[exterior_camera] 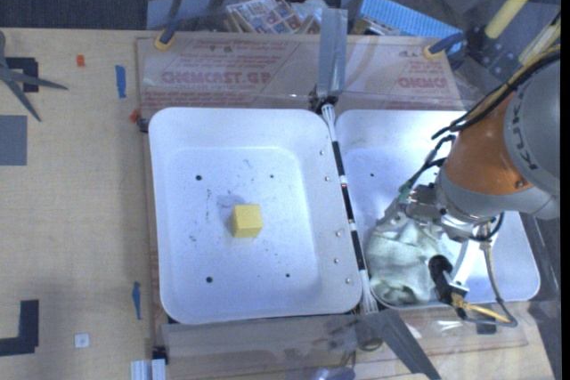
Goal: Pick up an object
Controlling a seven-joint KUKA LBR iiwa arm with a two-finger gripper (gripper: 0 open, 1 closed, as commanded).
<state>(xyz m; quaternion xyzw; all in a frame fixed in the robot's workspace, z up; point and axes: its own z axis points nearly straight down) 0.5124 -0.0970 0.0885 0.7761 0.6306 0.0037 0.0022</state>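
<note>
A small yellow block (247, 220) lies near the middle of the left bin (178, 147). In the right bin (383, 147), a crumpled pale greenish cloth (396, 258) sits at the near left corner. My gripper (419, 222) is low in the right bin, right over the cloth's upper edge, under the grey arm with its orange band (485, 160). The wrist hides the fingers and any contact with the cloth.
A raised divider with a black strip (343, 191) separates the two bins. Clear plastic guards (267, 71) stand behind the bins. The wooden bench (71, 191) stretches out to the left, with small blue tape marks.
</note>
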